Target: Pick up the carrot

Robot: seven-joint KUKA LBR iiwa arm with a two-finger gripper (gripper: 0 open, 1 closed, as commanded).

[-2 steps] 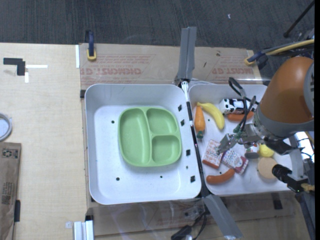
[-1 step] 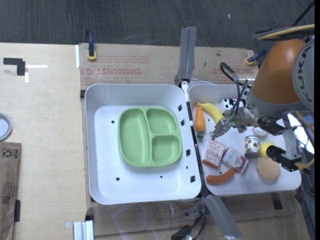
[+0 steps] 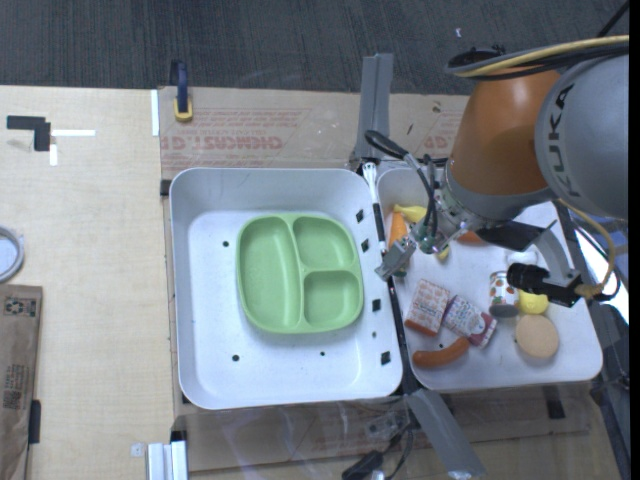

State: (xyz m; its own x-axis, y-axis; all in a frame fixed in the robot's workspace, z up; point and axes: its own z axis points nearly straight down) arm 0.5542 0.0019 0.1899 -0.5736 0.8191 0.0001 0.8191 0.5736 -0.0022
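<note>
The carrot is a short orange piece lying in the right bin, close against its left wall near the back. A yellow item touches its far end. My gripper hangs low over the back of the right bin, just right of the carrot, under the orange wrist band. The wrist and cables cover most of the gripper, and I see nothing held in it.
The left bin holds a green divided plate. In the right bin lie two snack packets, a sausage, a round tan bun and a yellow toy. The arm covers the bin's back right.
</note>
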